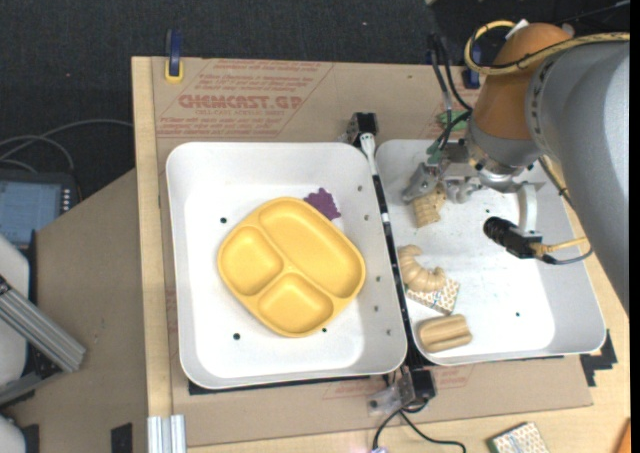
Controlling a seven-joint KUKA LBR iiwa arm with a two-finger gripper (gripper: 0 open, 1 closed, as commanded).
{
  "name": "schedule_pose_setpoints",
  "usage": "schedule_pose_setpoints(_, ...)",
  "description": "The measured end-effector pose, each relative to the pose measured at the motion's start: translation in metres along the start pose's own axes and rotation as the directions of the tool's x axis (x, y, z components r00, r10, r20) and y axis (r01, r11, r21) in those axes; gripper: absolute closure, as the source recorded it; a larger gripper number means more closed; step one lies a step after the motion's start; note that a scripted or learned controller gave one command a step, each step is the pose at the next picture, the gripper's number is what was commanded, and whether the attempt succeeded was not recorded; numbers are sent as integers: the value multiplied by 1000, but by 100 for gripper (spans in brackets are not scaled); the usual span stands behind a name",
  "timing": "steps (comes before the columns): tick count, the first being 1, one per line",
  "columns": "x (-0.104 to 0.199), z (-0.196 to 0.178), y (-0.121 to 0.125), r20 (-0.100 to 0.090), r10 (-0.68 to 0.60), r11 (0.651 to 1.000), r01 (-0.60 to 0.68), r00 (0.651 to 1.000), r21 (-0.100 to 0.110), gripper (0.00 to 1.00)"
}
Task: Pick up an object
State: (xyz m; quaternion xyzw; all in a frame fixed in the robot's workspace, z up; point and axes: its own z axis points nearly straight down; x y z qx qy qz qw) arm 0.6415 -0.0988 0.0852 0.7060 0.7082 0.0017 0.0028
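Hovering at the far left corner of the right bin (560, 321), my gripper (431, 190) sits just over a small tan waffle-like piece (430, 210). Open or clamped on it, I cannot tell.

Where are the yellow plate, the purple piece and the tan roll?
yellow plate (303, 239), camera view, floor of its largest compartment.
purple piece (322, 203), camera view, its middle.
tan roll (443, 332), camera view, middle of its upper side.

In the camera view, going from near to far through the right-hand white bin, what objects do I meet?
Tan cylinder lying on its side → beige curled pastry-shaped piece → small tan waffle-textured block.
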Motion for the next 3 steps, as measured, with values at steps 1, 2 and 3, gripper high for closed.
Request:
schedule_pose_setpoints(1, -1, -12, -1, 1, 1, 1000, -1, 1000, 0, 100)
schedule_pose_setpoints(2, 58, -105, -39, -3, -1, 1000, 1, 1000, 3, 100)
schedule_pose_setpoints(3, 57, -147, -82, -3, 4, 1000, -4, 1000, 7, 100)
